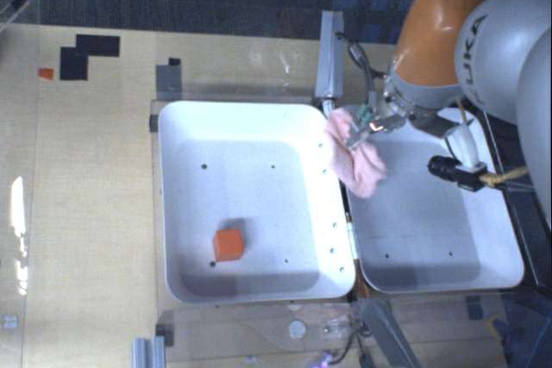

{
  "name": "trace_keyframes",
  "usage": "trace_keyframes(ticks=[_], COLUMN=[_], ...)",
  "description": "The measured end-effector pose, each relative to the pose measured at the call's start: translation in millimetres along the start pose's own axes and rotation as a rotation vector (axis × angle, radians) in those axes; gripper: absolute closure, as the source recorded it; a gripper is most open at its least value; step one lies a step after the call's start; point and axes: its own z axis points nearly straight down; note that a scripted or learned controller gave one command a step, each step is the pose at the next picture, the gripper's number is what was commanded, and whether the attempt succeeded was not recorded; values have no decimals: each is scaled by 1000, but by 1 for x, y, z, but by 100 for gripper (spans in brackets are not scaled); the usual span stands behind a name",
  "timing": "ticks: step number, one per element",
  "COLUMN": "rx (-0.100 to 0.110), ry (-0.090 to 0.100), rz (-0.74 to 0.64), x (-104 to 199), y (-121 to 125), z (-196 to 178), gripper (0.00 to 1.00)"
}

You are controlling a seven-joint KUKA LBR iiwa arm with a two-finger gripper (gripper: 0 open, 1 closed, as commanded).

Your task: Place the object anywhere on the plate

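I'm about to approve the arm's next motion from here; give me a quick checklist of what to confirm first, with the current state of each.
1. Pink cloth at the gripper: ok, it hangs from the gripper.
2. Grip secure: cannot tell, the fingertips are hidden by cloth and wrist.
3. Cloth lifted off the bins: cannot tell, it drapes over the divide between the left bin and the right bin.
4. Plate located: not ok, no plate is identifiable.
5. Orange block out of the way: ok, it sits low in the left bin, apart from the cloth.

Gripper w/ pink cloth btwn bins
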Motion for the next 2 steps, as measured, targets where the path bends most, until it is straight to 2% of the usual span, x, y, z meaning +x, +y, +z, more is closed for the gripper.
trace_keyframes(ticks=[1, 2], rx=[1, 3], ry=[1, 4], rz=[-5, -409], x=[0, 49], y=[3, 17], z=[-39, -29], gripper=[100, 100])
